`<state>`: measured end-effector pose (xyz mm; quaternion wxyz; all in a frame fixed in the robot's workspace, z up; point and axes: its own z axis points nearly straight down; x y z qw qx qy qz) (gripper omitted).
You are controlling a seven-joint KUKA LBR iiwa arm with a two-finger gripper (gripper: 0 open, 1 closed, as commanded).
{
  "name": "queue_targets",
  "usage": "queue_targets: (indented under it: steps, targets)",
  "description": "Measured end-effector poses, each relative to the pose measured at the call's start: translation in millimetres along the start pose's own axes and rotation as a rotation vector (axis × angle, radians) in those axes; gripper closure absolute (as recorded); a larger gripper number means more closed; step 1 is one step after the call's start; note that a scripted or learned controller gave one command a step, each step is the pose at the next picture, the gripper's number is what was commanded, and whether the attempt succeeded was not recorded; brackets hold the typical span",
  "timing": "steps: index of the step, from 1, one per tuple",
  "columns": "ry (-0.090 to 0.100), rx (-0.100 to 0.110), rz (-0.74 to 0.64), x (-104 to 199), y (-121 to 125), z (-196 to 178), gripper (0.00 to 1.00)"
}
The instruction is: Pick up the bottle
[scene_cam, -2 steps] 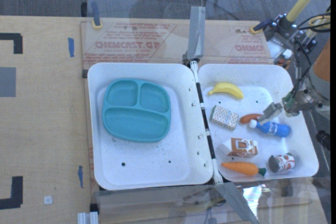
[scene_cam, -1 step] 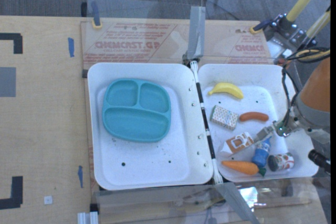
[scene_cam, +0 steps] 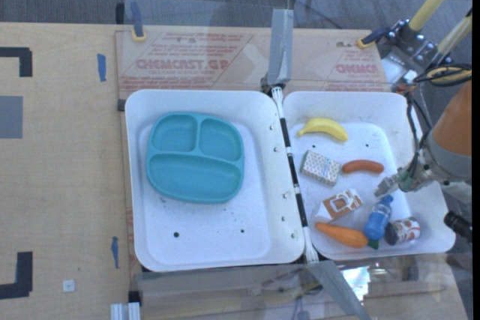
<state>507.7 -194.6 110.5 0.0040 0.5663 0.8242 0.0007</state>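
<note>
The small blue plastic bottle lies tilted in the right white bin, near its front edge, between an orange carrot and a small red-and-white can, whose label is too blurred to read. The two-finger gripper hovers just above the bottle's cap end (nothing is between its fingers, which look spread). The grey arm is cut off at the right. A teal divided plate sits in the left white bin.
</note>
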Motion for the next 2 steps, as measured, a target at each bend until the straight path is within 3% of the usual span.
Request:
queue_targets:
  steps: [1,2]
  targets:
    - [0.004,0.004,0.068,61,43,-37,1.0]
    - [0.004,0.004,0.096,106,126,-146,1.0]
